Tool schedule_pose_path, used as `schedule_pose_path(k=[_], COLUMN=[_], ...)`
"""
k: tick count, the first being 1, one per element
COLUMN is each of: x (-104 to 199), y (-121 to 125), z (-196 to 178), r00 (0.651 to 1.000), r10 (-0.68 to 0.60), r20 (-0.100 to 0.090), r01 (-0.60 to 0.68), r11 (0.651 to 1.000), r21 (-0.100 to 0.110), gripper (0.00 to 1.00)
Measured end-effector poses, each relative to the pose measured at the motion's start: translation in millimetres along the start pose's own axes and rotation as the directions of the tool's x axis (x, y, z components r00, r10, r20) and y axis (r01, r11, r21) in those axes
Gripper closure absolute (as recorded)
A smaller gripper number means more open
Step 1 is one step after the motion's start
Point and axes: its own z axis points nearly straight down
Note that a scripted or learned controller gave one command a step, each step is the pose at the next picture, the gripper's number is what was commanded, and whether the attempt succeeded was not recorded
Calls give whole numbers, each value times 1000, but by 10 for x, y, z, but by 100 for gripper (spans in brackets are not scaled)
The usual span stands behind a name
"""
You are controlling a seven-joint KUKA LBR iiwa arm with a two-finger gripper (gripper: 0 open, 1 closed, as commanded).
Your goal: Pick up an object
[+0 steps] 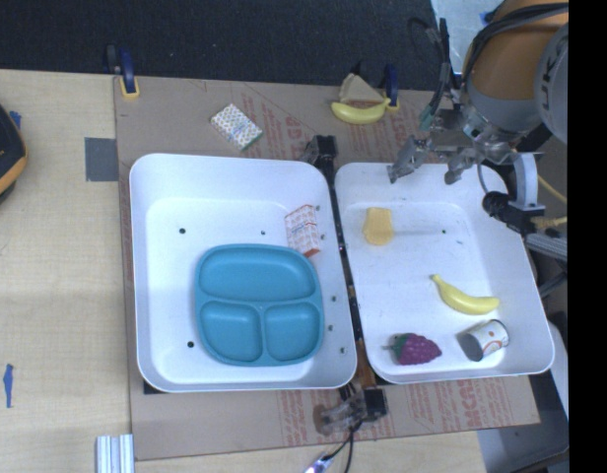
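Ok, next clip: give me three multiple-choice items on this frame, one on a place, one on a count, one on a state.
1. Where is the blue divided tray?
A. left bin
B. right bin
C. on the cardboard

2. How many bananas are in view?
A. one
B. two
C. three

3. How does the small cup rest?
A. upright
B. on its side
C. stacked on the grapes

Answers: 1 A, it lies in the left bin. 2 B, one banana is in the right bin, another on the cardboard behind. 3 B, its opening faces sideways beside the purple grapes.
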Motion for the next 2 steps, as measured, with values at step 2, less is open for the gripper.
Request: schedule_pose_path(k=[2], x=[-350], y=[-1534], z=[130], r00=[1000], r10=[1], r20=[0], r01=[-1], r11=[1000], r21=[0], gripper=[0])
